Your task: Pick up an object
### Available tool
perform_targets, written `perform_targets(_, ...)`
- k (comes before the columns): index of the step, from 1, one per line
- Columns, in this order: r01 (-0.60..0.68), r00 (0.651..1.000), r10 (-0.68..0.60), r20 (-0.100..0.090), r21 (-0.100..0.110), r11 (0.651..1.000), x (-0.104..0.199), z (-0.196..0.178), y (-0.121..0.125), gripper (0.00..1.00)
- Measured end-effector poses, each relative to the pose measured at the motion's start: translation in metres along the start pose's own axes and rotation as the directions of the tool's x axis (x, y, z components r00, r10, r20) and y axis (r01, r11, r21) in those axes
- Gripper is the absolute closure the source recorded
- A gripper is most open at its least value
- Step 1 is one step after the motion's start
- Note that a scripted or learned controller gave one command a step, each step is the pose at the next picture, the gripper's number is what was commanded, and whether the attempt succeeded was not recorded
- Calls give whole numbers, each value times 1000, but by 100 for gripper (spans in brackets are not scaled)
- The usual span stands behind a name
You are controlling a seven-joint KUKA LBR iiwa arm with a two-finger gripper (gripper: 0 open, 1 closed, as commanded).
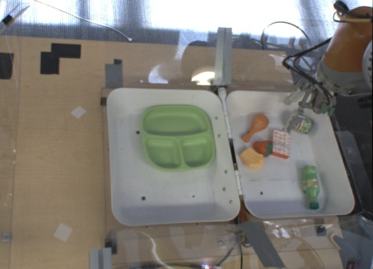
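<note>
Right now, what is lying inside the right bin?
In the right bin: a toy drumstick, a yellow wedge, an orange-red piece, a small patterned box, a green bottle. The gripper partly covers a small green item.

A single fixed camera looks down from above at a slant on the bench (52, 163); it faces the bench's far edge, where a bright, washed-out strip runs along the top of the view; it stands far enough back to take in both bins whole, the left bin (125, 192) near the middle of the view and the right bin (280, 198) beside it, with bare bench wide on the left; the arm (349, 52) enters at the upper right corner, cut off by the view's edge.
</note>
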State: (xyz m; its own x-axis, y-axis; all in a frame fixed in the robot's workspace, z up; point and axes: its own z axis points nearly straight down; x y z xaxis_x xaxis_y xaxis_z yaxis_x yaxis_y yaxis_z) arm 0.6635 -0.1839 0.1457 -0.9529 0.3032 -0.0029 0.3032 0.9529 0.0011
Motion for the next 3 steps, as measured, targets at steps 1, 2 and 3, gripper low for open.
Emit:
perform_targets(1, -351, 936, 351, 4, 4, 936, 22, 55, 51, 0)
perform_targets(2, -341, 940, 341, 16, -8, 940, 18, 42, 57, 100)
perform_targets(3, -78, 997, 78, 10, -6, 997, 82, -44, 150, 100)
